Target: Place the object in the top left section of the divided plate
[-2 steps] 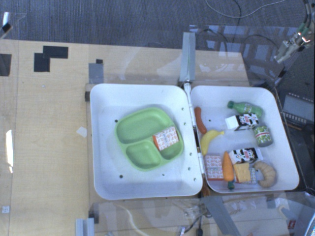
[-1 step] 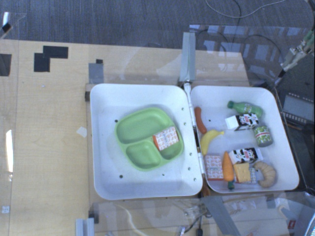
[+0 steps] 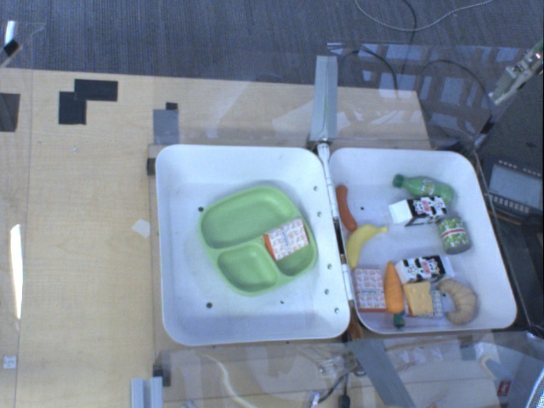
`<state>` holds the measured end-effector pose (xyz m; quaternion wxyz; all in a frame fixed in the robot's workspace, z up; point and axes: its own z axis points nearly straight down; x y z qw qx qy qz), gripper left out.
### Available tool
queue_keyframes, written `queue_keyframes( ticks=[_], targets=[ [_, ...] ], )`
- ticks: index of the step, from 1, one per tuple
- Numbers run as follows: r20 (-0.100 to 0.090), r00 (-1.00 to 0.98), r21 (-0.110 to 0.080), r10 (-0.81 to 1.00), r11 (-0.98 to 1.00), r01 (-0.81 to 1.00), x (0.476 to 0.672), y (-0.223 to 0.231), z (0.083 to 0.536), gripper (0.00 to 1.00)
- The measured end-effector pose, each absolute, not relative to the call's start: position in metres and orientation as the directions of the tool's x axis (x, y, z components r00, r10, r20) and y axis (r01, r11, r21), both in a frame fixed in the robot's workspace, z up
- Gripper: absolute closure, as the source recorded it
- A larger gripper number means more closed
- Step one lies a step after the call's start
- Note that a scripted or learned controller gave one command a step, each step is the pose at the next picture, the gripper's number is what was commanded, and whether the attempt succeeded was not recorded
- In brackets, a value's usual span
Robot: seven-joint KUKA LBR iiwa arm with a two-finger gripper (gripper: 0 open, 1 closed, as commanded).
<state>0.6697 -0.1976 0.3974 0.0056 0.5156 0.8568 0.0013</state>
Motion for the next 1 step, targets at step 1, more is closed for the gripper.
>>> queue_keyframes(
  ticks=[1],
  targets=[
    [-0.01,-0.559,0.007,0.829,0.559,0.829,0.6695,-0.2038,0.4209,1.0]
  ],
)
